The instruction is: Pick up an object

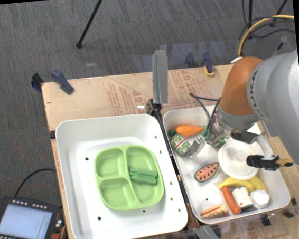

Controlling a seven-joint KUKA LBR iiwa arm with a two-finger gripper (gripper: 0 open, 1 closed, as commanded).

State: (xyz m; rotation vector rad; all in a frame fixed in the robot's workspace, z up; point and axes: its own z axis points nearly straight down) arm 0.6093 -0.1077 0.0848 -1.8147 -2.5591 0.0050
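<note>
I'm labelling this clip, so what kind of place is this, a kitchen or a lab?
Most likely a robot lab: a KUKA arm over two white bins of toy food, a teach pendant on the carpet, and a tripod leg behind.

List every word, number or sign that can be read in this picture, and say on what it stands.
Red stamped marks on the brown board behind the bins: printing is there, but too blurred to read.
Label on the small green can in the right bin: too small to read.
Screen of the handheld controller: no legible text.
</note>
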